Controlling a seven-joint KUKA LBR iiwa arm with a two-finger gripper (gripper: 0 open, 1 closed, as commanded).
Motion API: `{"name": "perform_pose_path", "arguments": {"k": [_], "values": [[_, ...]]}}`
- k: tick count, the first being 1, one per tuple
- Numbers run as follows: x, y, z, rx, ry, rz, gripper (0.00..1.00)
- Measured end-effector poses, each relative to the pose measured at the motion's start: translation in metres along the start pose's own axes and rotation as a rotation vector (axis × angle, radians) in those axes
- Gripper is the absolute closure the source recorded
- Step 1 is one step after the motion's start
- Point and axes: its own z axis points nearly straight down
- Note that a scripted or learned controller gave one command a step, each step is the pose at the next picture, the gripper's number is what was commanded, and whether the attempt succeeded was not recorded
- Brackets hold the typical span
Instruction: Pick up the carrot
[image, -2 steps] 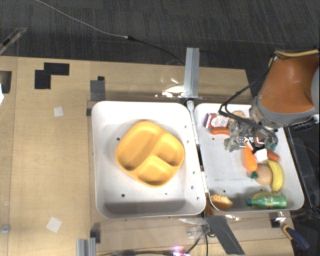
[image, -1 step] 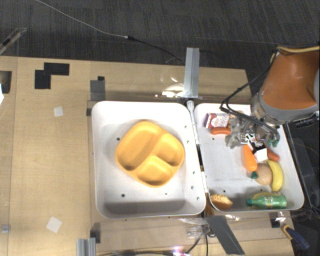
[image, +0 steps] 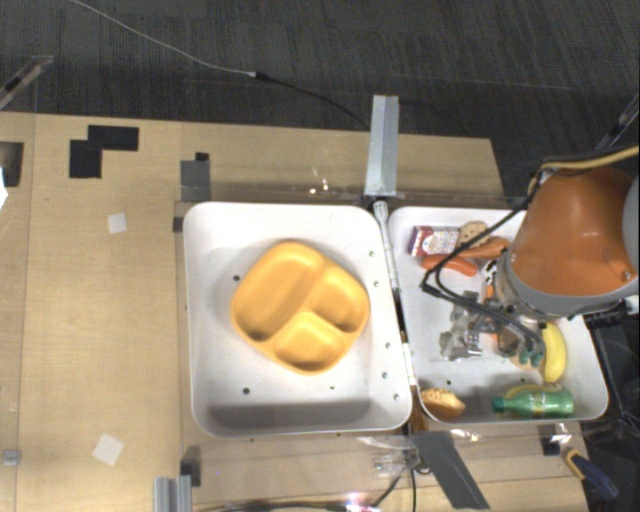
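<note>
At the right of the frame the arm (image: 578, 240) shows as a broad, rounded orange dome — smooth and glossy, with a pale highlight near its upper right. Beneath the dome sits a grey collar, curved and matte, forming the lower rim of the wrist. Black cables loop out from under it toward the left, one arcing up along the dome's left edge. A yellowish cable runs across the dome's top. Below the collar the gripper (image: 470, 335) is a cluster of silvery metal parts — small, angular, partly blurred.
</note>
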Motion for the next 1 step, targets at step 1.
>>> {"name": "perform_pose_path", "arguments": {"k": [1], "values": [[-0.0147, -0.1027, 0.0976, 0.003, -0.003, -0.182, 1.0]]}}
